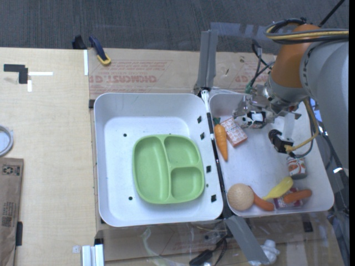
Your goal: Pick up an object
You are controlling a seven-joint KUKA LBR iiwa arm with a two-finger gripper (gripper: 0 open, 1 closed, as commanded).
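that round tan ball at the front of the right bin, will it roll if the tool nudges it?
Probably. The tan ball looks smooth and round, so a side push would likely send it rolling. It sits against the right bin's front-left corner, beside an orange toy carrot, which may stop it. It is likely light and might slip from a pinch.

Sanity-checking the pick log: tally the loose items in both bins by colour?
Green: 1, divided plate
Orange: 2, carrot, second carrot
Yellow: 1, banana
Tan: 1, round ball
Red-and-white: 1, small packet
Total: 6; a few by the right wall too unclear.
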